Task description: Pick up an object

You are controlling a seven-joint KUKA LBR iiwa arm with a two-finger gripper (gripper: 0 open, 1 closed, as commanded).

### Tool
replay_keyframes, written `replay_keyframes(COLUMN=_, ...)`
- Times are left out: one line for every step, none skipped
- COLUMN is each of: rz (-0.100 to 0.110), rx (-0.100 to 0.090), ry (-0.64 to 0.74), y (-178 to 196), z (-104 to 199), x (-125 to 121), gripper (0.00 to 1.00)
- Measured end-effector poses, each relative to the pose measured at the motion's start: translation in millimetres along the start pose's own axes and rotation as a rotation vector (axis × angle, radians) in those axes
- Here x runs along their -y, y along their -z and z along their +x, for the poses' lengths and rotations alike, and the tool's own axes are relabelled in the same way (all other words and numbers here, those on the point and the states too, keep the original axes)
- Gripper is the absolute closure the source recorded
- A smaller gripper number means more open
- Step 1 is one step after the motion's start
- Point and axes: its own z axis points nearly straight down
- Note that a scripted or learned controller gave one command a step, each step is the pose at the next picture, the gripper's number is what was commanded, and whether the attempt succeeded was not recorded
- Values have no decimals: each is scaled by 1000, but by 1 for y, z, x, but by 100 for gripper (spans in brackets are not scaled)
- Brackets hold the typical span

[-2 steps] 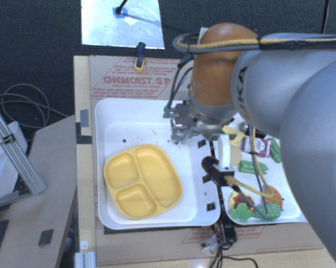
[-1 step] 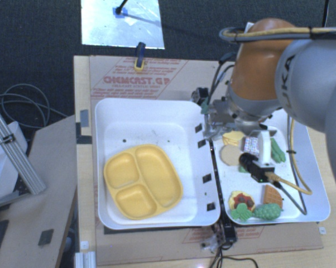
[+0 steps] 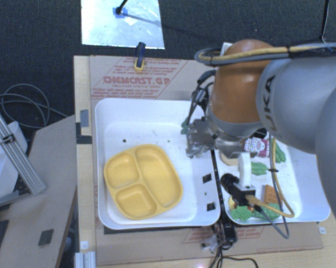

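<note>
Starting at the left, the left bin (image 3: 157, 108) is a shallow white plastic tub with rounded corners, and sitting in its lower half is a yellow tray (image 3: 143, 180), smooth matte plastic, rounded-rectangle shape split into three compartments, turned a bit on the diagonal. Moving right, the gripper (image 3: 197, 144) is a chunk of dull grey metal hanging over the right edge of that bin, under the arm's shiny orange band (image 3: 238, 88). The tray sits at about 8 o'clock from it, near but apart, nothing touching. Can't tell how the jaws stand; they're a dark blur from here. At 4 o'clock from the gripper, the right bin (image 3: 313, 205) holds a jumble of small objects (image 3: 257, 197): green, white, orange bits.
</note>
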Motion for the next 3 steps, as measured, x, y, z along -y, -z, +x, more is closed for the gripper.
replay_keyframes(rz=-24, rx=-5, ry=-2, y=286, z=-5, x=27, gripper=100)
replay_keyframes(rz=-10, rx=0, ry=4, y=287, z=-5, x=26, gripper=100)
replay_keyframes(rz=10, rx=5, ry=2, y=87, z=73, x=-7, gripper=100)
